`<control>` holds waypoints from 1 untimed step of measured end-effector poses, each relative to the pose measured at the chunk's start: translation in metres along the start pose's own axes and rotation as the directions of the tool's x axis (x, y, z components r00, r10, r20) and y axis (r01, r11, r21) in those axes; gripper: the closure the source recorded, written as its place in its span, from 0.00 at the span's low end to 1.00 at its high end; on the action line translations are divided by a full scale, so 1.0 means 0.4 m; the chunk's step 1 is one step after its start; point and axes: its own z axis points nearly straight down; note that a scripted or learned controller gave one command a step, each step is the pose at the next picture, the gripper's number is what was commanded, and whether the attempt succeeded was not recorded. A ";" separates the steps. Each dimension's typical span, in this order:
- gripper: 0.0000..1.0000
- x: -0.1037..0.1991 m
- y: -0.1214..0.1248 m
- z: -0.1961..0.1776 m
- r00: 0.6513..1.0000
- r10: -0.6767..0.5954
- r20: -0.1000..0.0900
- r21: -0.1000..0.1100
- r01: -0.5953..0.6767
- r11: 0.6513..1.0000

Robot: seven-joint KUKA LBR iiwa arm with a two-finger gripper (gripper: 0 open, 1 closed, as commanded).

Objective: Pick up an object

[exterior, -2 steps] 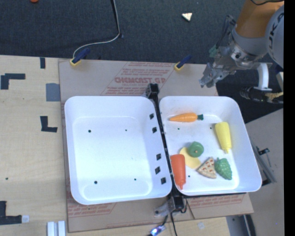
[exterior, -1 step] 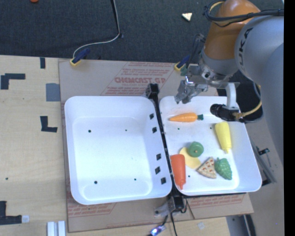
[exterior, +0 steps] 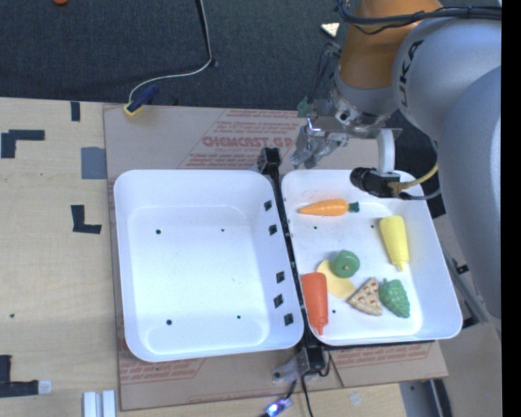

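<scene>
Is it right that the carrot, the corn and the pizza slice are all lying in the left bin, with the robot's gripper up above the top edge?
Not quite. The camera view shows the carrot, the corn and the pizza slice lying in the right bin, not the left bin. The rest holds: the gripper is up above the top edge.

The arm point(exterior: 456, 73) is cut off by the top and right edges, so its upper links cannot be followed. Its bulk hides the far right corner of the right bin point(exterior: 444, 322) and the tabletop beyond. The claw point(exterior: 316, 147) is blurred and small against the cardboard; how its fingers stand cannot be told. The yellow piece point(exterior: 332, 271) lies partly under the green round item point(exterior: 346, 263), its shape unclear. An orange thing point(exterior: 60, 2) is clipped by the top edge.
</scene>
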 end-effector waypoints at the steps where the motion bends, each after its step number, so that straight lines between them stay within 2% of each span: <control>1: 1.00 0.218 -0.002 0.001 1.000 -0.005 -0.002 0.001 0.005 1.000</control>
